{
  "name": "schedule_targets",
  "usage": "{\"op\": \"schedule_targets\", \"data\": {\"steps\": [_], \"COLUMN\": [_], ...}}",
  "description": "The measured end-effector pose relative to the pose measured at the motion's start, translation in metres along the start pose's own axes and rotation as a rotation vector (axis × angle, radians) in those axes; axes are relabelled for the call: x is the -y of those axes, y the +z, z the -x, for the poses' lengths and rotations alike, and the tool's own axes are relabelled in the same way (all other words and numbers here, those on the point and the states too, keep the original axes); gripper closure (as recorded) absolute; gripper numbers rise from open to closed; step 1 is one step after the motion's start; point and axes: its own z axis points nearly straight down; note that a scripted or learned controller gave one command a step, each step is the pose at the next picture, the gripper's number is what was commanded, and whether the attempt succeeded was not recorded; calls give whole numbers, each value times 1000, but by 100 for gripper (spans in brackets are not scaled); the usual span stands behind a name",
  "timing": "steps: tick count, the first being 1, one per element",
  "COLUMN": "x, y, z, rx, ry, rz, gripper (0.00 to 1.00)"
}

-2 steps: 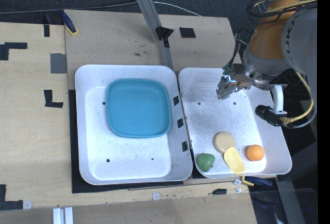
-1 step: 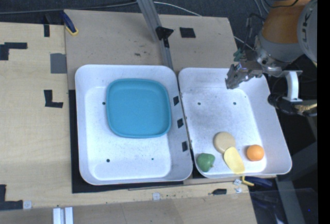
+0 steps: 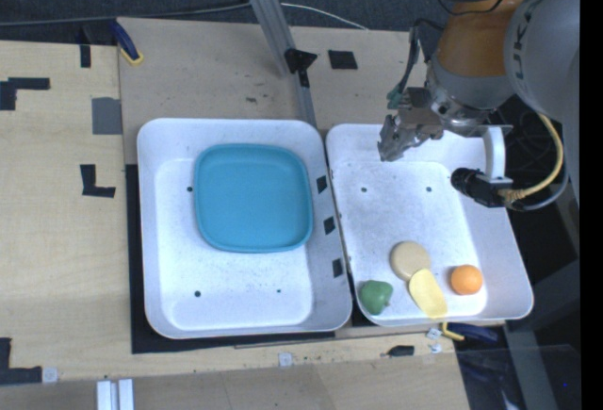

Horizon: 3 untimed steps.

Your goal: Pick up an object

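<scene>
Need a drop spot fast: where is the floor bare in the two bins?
Right bin: bare middle, between the gripper and the front cluster. Crowded there: green piece, beige disc, yellow piece, orange ball. Left bin: front strip below the blue plate.

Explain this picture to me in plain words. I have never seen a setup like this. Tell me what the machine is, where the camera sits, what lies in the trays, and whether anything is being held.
One camera looks down at a slant on a bench. The grey machine with the orange band, coming in from the right, is a robot arm; its gripper hangs over the far end of the right bin, with nothing visibly in it. Two shallow white bins sit side by side. The left bin holds a blue plate. At the near end of the right bin lie a green object, a beige round object, a yellow object and an orange ball.
</scene>
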Motion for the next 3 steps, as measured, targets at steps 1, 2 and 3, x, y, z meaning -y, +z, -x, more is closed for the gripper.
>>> {"op": "schedule_targets", "data": {"steps": [1,2,3], "x": [2,-1,-3], "y": [9,6,13], "z": [-41,-89,-131], "rx": [1,0,1], "ry": [2,1,1], "rz": [0,0,-1], "gripper": [100,100,100]}}
